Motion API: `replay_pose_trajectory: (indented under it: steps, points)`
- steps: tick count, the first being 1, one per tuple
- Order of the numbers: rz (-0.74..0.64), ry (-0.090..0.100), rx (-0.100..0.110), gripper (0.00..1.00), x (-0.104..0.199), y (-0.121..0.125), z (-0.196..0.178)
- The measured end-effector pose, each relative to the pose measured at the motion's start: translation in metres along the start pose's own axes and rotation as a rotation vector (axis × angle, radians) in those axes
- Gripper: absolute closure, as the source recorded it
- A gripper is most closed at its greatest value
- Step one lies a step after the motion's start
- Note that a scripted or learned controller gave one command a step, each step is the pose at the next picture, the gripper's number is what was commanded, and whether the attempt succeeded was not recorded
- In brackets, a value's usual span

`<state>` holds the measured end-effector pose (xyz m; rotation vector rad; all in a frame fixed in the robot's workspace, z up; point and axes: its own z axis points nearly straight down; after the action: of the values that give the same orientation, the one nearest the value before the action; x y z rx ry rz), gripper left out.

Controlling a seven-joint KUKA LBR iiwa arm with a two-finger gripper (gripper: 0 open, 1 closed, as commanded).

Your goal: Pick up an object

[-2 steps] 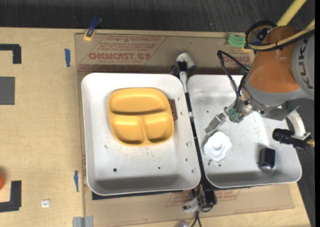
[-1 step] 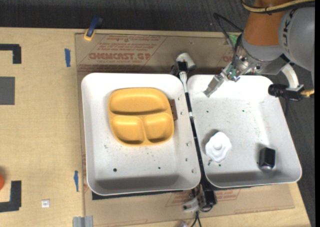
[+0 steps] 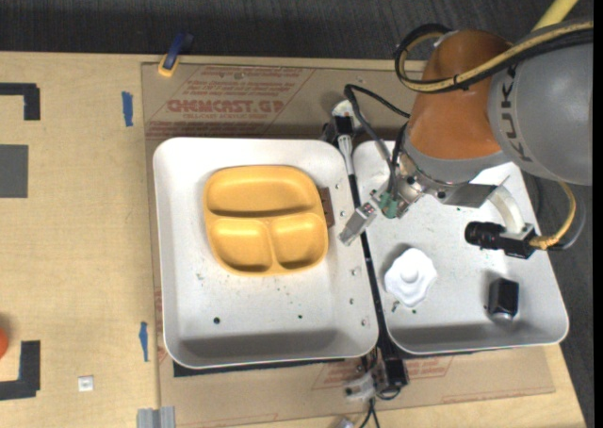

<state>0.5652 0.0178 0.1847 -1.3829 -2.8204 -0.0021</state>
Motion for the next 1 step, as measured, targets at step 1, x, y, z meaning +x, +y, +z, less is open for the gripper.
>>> replay_pose_trajectory:
  steps: [1]
  points:
    - [-0.026, 0.0, 0.001, 0.0, 0.0429, -0.0177, 0.0001]
